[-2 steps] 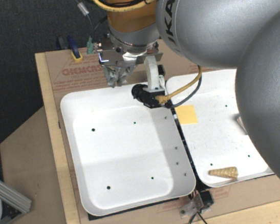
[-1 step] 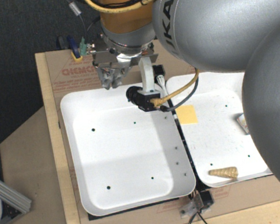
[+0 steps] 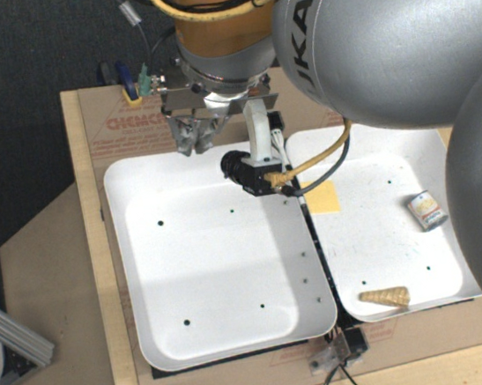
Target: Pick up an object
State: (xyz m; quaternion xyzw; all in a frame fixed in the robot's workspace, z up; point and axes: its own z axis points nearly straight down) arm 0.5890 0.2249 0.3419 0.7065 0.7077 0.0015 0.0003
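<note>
My gripper (image 3: 195, 140) hangs over the far rim of the left bin (image 3: 208, 272), near its back edge. Its two grey fingers (image 3: 185, 139) stand slightly apart, open, with nothing between them. The right bin (image 3: 382, 243) holds three things. A flat yellow square (image 3: 322, 198) lies by the divider. A small white and yellow container (image 3: 426, 210) lies on its side at the right. A tan cone (image 3: 387, 297) lies near the front edge. All three are to the right of my gripper and nearer the camera.
A black fitting (image 3: 247, 175) with a yellow cable hangs from the wrist over the divider between the bins. The big grey arm (image 3: 396, 32) covers the upper right of the bench. Cardboard (image 3: 86, 164) borders the bins.
</note>
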